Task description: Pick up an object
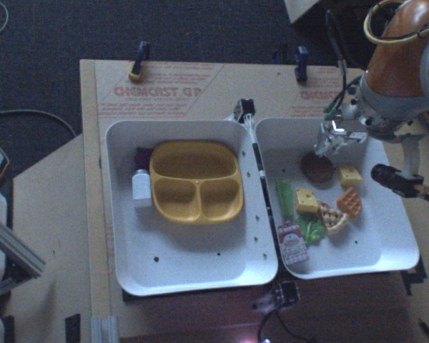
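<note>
brown disc [317, 168] | round, flat, dark | jaws just above it, state unclear

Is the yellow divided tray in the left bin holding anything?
Empty. The yellow tray shows bare yellow bottoms in all three compartments; the white bottle stands beside it, outside its rim.

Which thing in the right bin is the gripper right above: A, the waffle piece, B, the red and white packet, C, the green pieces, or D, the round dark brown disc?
D: the gripper hangs at the upper edge of the round dark brown disc near the back of the right bin, while the other items lie nearer the front.
</note>
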`<state>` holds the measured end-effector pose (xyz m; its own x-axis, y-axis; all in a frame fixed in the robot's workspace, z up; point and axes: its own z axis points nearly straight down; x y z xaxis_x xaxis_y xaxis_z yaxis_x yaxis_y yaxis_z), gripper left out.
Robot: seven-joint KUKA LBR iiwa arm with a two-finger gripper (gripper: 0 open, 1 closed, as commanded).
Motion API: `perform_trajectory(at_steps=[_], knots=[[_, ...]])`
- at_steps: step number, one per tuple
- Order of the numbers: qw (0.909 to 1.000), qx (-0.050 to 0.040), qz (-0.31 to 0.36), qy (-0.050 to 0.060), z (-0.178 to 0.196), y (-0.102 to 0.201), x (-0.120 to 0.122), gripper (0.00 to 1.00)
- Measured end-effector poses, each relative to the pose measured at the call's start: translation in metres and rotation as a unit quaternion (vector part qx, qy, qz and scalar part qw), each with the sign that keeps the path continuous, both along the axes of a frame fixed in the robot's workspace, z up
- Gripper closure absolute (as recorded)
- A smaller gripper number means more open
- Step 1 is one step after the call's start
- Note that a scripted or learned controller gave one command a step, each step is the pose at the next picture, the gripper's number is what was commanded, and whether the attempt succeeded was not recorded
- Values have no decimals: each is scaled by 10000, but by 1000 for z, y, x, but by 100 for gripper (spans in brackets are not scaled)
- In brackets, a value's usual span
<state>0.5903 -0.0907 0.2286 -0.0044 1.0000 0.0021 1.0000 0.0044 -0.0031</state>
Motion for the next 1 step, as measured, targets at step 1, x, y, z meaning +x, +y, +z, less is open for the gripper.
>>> perform_trajectory(at_steps=[1], knots=[[10000, -4, 7, -25, 4, 46, 8, 100]])
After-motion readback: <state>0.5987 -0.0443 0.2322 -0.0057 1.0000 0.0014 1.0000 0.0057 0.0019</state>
